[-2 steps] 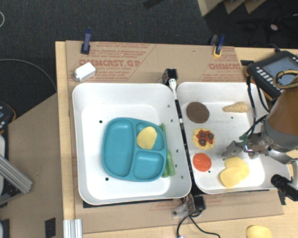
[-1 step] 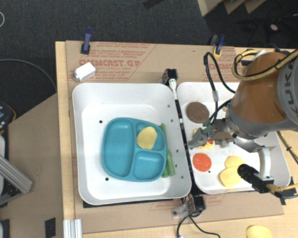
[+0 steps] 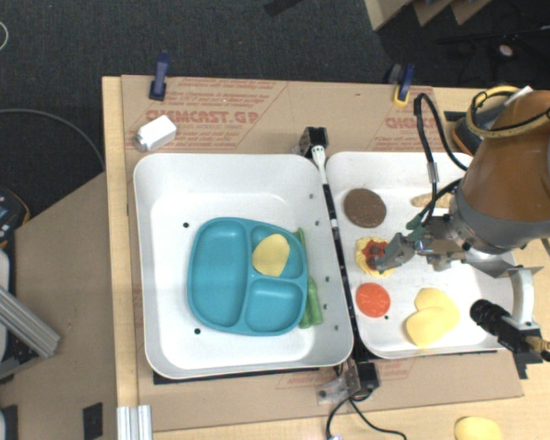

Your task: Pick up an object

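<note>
Grey fingers of the hand [image 3: 391, 251] hovered low over the red-and-yellow toy [image 3: 373, 253] in the right bin [image 3: 394, 339]; whether they were spread, I couldn't tell.

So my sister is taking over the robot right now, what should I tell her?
Gripper: low in the right bin, at the red and yellow toy. I cannot tell if it is open or shut.
Also in the right bin: brown disc, red disc, two yellow pieces.
Left bin: blue divided plate with a yellow piece in its top right compartment, green strip beside it.
Done: nothing visibly lifted.
Left: grasp and lift one object.
</note>
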